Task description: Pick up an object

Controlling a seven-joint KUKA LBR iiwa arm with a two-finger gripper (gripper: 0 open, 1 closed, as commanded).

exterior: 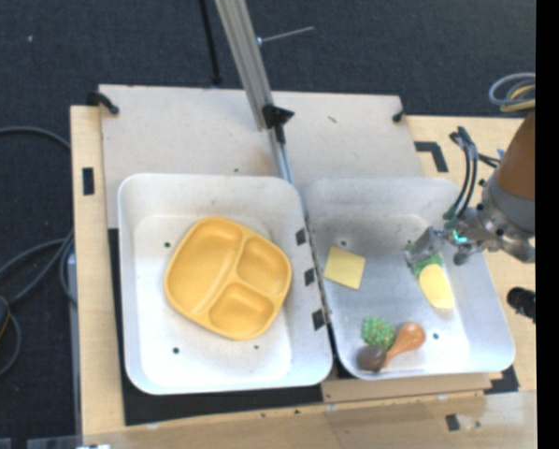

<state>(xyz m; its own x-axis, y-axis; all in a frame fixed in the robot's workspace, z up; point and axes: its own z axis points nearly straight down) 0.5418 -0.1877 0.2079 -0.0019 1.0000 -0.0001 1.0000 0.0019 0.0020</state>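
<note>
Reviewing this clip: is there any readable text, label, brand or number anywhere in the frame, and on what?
No readable text.
Yellow divided plate, yellow square, both white bins: plain, unmarked.
Black corner marks on the bench: shapes, not letters.
Arm: no legible label.

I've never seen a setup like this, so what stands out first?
The big yellow plate with three sections, lying in the left bin. In the right bin, the claw sits by a yellow-and-green toy, with a yellow square and wooden spoon nearby.
</note>
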